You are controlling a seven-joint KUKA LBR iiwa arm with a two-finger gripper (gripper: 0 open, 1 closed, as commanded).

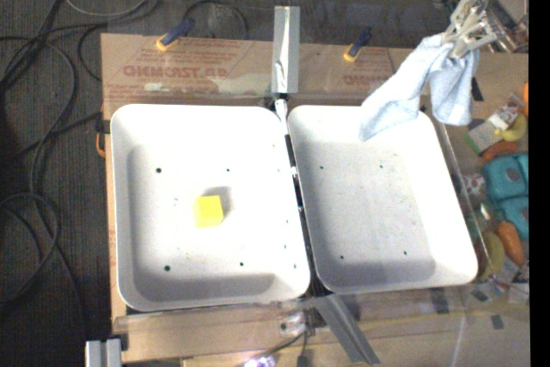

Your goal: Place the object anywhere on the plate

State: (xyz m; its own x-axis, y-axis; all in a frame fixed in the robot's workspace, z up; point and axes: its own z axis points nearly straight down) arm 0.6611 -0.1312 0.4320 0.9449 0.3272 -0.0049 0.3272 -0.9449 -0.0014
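Observation:
A light blue cloth [421, 82] hangs from my gripper [465, 37] at the upper right, above and behind the right bin's far right corner. The fingers are shut on the cloth's top, and its lower end droops over the back rim of the right bin [387, 271]. A small flat yellow square [209, 211] lies near the middle of the left bin [137, 142], far to the left of the gripper.
Toys and packets [507, 185] are piled just right of the right bin. A metal bar [286, 47] stands at the back between the bins, with clamps [176, 33] on the cardboard base. Cables [51, 99] lie on the floor to the left.

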